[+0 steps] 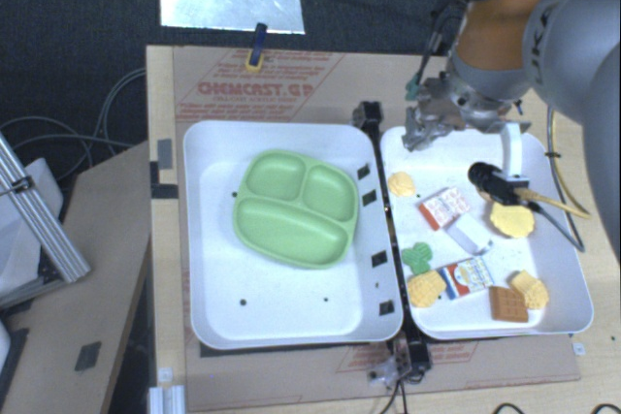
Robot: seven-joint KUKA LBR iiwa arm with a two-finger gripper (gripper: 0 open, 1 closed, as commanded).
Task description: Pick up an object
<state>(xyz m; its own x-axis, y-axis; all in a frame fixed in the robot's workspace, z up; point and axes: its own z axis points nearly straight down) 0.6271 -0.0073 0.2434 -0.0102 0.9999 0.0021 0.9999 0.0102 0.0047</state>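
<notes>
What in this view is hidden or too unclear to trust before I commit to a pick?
- Camera view: the far right corner of the right white bin is hidden by the grey arm with the orange band.
- Camera view: the bin floor directly under the end effector is covered by it.
- Camera view: the print on the red and white packet is too small to read.
- Camera view: the small green piece is too small to identify.

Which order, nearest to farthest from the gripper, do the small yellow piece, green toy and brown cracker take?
From the gripper:
1. Small yellow piece, in the right bin, just below the gripper.
2. Green toy, farther down the bin's left side.
3. Brown cracker, by the bin's front edge, toward the right.
</notes>
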